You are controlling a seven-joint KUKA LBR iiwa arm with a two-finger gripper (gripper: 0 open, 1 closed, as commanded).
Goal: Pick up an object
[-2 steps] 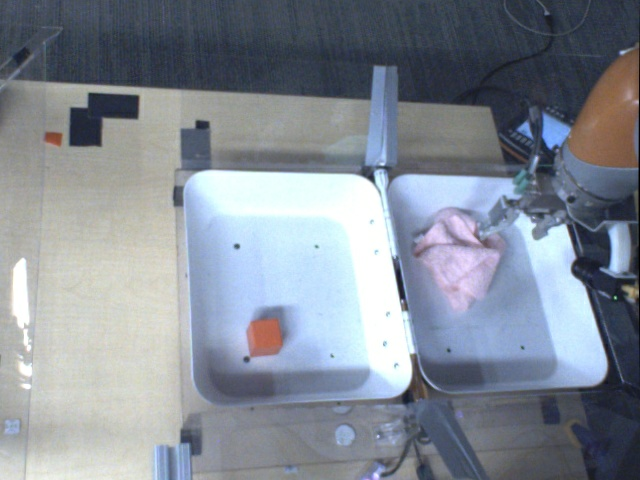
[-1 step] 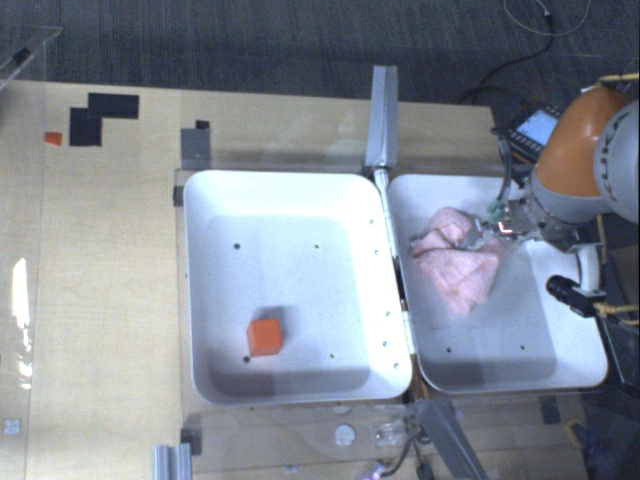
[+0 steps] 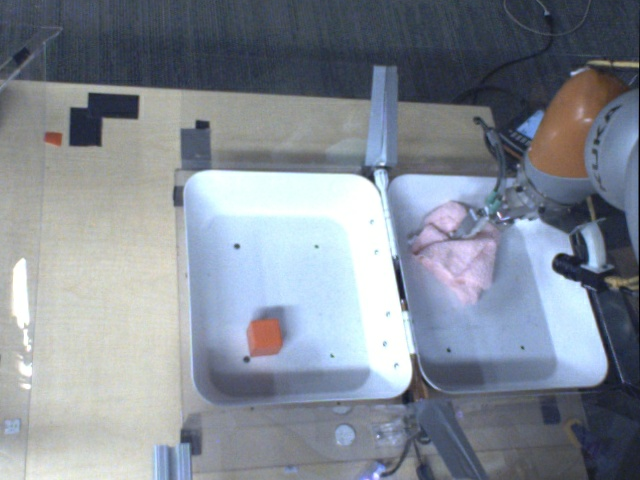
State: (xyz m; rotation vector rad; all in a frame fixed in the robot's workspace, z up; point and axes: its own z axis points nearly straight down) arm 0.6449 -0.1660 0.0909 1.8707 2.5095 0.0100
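Inside bins point(image 3: 200, 268): one cube point(image 3: 265, 337), one cloth point(image 3: 458, 249)

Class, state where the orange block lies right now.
The orange block lies in the left bin, near its front-left corner, far from the pink cloth in the right bin.

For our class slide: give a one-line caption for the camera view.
End effector at a pink cloth in the right bin; an orange block lies in the left bin.
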